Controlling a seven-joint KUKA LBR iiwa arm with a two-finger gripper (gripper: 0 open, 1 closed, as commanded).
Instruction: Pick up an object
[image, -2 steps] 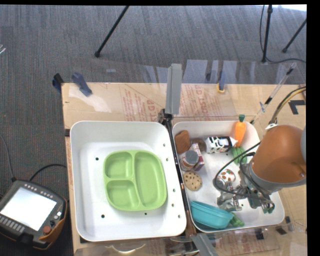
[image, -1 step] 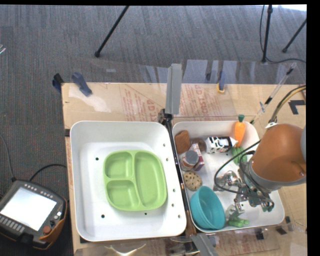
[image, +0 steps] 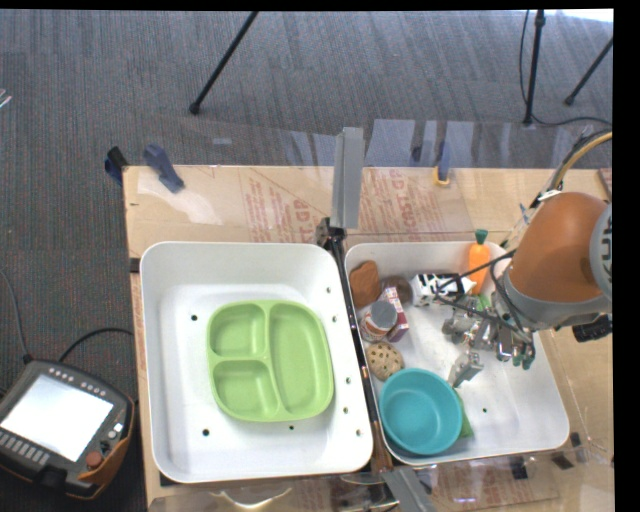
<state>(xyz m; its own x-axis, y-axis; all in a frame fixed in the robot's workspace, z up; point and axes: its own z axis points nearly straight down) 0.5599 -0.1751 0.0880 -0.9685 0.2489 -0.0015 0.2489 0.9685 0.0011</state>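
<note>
Objects crowd the right bin (image: 545, 420), teal bowl (image: 420, 410) and cookie (image: 384, 359) nearest the jaws (image: 470, 368), whose spread I cannot tell, so descending squarely over one isolated piece seems the wisest approach.

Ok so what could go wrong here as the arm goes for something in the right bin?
1. The gripper hangs right next to the teal bowl; coming down, it may clip the rim and tip or shove it.
2. The can, cookie and brown piece crowd the bin's left wall, so a grab there may pinch two things or jam.
3. The carrot lies in the far corner, hard to close around.
</note>
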